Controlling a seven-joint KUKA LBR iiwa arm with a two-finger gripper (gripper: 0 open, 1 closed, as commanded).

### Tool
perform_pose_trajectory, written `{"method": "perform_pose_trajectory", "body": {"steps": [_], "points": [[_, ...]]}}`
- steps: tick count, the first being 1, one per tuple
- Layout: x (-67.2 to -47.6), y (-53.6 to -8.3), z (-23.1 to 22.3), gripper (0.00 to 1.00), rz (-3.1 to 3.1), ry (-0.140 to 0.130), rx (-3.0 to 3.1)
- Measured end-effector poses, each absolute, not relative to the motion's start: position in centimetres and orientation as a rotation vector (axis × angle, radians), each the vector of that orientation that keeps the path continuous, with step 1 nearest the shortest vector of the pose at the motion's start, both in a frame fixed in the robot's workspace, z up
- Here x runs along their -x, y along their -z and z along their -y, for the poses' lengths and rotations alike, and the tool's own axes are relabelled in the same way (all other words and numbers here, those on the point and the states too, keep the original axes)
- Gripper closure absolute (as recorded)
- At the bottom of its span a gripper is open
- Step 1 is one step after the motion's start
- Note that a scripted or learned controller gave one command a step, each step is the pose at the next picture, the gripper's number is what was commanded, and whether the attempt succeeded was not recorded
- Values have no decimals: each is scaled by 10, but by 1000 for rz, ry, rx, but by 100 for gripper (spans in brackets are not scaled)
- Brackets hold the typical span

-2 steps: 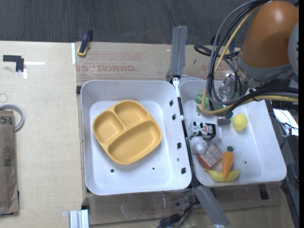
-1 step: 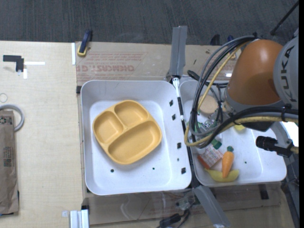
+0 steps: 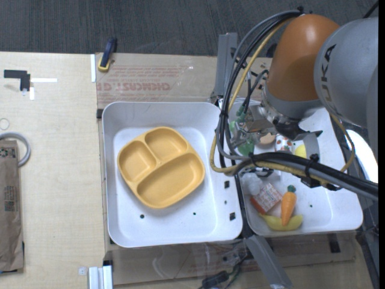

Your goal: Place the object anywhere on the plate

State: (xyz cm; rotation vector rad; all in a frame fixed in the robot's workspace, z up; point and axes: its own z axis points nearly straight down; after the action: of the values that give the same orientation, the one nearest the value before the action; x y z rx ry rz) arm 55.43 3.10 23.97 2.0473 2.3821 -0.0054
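We read "KUKA" on the arm (image 3: pixel 337 59). The carrot (image 3: pixel 288 205) stands upright, leaves up, right of the plate (image 3: pixel 160 166). We cannot tell the hand's state.

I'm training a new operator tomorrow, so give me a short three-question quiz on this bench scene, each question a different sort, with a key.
1. True or false: the yellow plate lies in the left bin and has three compartments.
2. Multiple choice: the toy carrot in the right bin lies
A. on the plate
B. with its lower end over the banana
C. outside both bins
3. Fill in: the arm is over the ____ bin.

Key: 1 true; 2 B; 3 right.
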Motion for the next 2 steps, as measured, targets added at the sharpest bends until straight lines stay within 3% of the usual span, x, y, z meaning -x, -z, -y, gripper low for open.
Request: {"method": "perform_pose_trajectory", "body": {"steps": [1,2], "points": [[-549,-273,-29,100,-1868,8,-2525],[-549,-273,-29,0,-1868,8,-2525]]}}
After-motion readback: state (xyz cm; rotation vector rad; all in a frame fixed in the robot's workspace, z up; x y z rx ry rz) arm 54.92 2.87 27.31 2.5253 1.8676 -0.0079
